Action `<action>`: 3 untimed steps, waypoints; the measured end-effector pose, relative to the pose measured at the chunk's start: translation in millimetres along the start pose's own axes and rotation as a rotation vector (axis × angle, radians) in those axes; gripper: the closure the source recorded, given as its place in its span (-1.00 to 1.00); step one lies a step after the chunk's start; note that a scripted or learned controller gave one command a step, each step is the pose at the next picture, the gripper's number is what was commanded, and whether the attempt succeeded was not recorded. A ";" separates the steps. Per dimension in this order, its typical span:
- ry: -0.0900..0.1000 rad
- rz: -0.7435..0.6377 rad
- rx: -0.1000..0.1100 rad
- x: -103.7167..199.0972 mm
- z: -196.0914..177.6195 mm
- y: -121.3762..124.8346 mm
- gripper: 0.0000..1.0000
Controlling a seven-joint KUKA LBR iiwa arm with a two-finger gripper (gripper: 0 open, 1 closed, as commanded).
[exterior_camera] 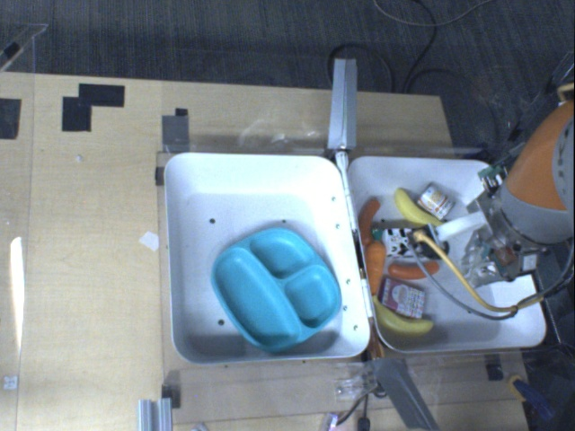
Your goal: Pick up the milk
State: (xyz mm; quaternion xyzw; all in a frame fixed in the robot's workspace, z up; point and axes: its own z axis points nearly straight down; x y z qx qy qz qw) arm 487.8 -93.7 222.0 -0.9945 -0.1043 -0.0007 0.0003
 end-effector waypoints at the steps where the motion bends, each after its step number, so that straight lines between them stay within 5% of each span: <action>1: 0.002 -0.009 0.000 1.7 -10.3 -0.4 1.00; 3: -0.002 0.003 0.001 -5.4 1.7 20.7 1.00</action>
